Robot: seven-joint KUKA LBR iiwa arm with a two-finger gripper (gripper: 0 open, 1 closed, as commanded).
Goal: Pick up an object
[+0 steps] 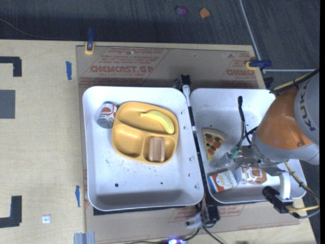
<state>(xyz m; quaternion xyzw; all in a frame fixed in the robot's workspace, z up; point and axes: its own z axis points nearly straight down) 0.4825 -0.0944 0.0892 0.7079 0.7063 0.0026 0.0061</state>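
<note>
Closest to where I stand, at the near end of the right bin (223, 96), a small flat carton (223, 181) lies on its side, and just beside it, to the right, a second little packet (254, 175) with an orange label. The gripper (242, 155) hangs right over this spot, low in the bin, with the grey and orange arm (287, 128) bulking in above it. I cannot tell how the gripper is set; the wrist and cables cover it.

The carton looks like the likely target. I would guess it is light and fairly stiff, with slick printed faces, so a pinch across its narrow sides should serve better than pressing on the broad top, where it could skate along the white floor. Something clear and crinkly, perhaps a wrapper, seems to lie just above it, too blurred to name.

A little further back in the same bin lies a toy pizza slice (212, 141), flat and thin, hard to get under.

In the left bin (101, 177) sits a yellow divided tray (133, 139) holding a banana (160, 120) and a brown block (156, 149). A small can (106, 115) touches the tray's far left edge.
</note>
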